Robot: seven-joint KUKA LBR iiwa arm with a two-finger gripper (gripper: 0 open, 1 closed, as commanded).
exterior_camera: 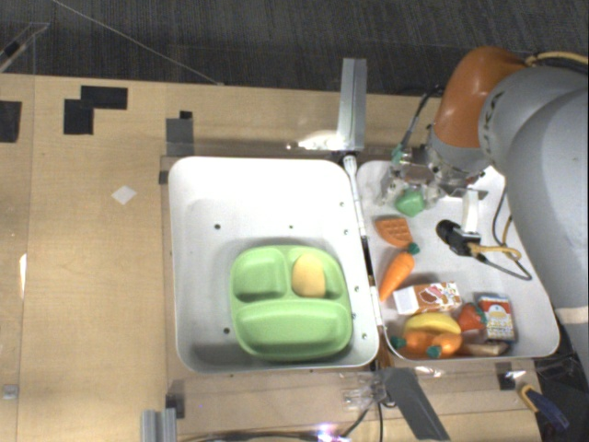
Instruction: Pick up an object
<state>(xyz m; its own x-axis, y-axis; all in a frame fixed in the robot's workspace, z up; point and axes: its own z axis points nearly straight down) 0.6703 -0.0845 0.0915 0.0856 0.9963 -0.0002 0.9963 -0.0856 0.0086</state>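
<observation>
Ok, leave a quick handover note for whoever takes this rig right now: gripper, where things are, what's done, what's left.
Gripper: low over the far end of the right bin, right at a small green object; a hold can't be confirmed.
Right bin: orange wafer, carrot, banana and small packages at the near end.
Left bin: green divided tray with a yellow lemon-like item in it.
Done: nothing visibly lifted.
Left: grasp and lift one object.

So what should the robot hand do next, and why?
Probably lift straight up a little. The hand sits low at the far end of the right bin, right over a small green object, but the view doesn't settle whether that object is gripped. A small rise would show whether it comes along, and keeps clear of the orange piece and the carrot nearby.
</observation>
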